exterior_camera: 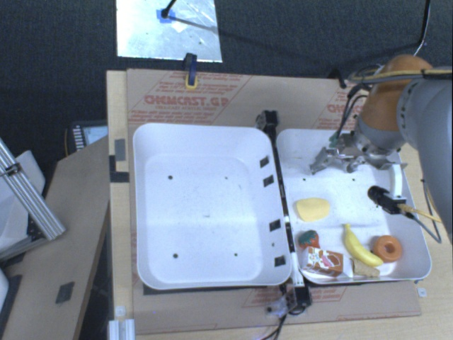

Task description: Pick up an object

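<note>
you've got two white bins side by side, the left bin [205, 211] and the right bin [417, 261]. one arm [417, 112], grey with orange near the wrist, comes in from the right and sits over the top part of the right bin. its gripper [333, 159] hangs over bare bin floor with fingers spread apart, nothing between them.

the stuff to pick is all in the lower half of the right bin, well apart from the gripper: one banana [359, 245], yellow and curved, one pale yellow lump [312, 209] near the divider, one orange ring [387, 248] just beside the banana, and one small red and white packet [323, 261] by the bottom rim.
</note>
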### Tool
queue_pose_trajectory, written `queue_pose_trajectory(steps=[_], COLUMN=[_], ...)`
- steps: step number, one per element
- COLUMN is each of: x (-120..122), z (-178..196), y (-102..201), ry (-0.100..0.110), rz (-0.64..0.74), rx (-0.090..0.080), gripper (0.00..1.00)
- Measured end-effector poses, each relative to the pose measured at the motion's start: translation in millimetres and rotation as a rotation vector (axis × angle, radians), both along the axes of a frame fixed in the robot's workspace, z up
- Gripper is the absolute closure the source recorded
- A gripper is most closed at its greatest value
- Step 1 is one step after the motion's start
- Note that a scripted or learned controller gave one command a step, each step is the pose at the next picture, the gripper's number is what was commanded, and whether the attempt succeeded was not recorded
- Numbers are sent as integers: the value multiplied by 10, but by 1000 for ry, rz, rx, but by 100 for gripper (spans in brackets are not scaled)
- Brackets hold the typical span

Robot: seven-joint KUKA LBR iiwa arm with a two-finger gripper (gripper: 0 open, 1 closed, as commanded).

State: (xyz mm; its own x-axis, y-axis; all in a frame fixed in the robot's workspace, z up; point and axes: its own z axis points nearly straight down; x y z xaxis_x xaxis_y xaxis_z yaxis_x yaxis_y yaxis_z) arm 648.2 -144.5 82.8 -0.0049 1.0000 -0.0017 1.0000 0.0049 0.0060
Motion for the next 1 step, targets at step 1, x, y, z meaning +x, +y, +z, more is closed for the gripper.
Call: queue_pose_trajectory(steps=[1], x=[224], z=[27], y=[669], ry=[1], rz=[6], rx=[3], gripper=[0])
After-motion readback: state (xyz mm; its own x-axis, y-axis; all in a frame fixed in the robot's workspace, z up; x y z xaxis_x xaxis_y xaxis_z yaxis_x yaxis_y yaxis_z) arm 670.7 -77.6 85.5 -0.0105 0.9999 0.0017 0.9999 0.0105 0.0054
